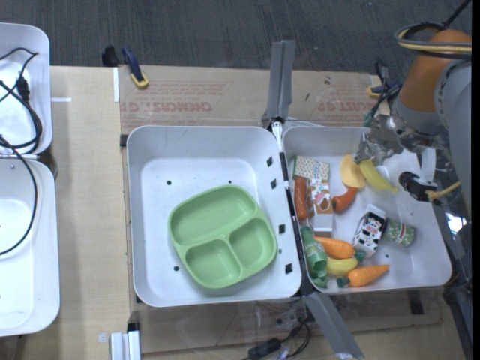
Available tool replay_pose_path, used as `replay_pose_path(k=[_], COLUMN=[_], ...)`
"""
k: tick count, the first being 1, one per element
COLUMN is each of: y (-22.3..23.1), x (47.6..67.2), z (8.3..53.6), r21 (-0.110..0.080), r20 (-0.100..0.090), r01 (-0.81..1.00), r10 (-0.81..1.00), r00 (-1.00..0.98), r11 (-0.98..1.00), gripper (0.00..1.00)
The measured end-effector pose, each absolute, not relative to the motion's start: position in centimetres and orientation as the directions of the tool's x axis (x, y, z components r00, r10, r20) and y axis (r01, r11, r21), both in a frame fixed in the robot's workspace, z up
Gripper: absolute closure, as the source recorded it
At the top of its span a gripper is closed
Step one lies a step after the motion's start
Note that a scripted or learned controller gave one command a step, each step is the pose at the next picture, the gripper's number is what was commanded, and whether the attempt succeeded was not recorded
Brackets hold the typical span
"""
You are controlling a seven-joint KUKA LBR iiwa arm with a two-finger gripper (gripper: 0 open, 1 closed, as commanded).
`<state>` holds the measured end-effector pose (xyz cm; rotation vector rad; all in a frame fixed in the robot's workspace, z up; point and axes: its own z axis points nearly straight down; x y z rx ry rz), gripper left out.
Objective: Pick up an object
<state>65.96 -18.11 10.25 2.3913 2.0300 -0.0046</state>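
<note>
While the hand (373, 150) hangs over the right bin (435, 265) beside the banana (375, 177), its grip cannot be told

Gripper (373, 150) over right bin (435, 272) of toys, green tray (222, 236) in left bin (150, 201)

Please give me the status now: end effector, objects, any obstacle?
End effector low over right bin, by the banana. Nothing seen in its grasp. Carrots and carton crowd nearby. Green plate alone in left bin.
</note>
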Motion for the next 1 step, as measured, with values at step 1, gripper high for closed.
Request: replay_pose_path(k=[1], y=[-17.53], x=[63.48], z=[13.20], r21=[-0.001], r20=[-0.001], r01=[0.932], r10=[0.932], r00=[0.362], r11=[-0.362], gripper=[1.00])
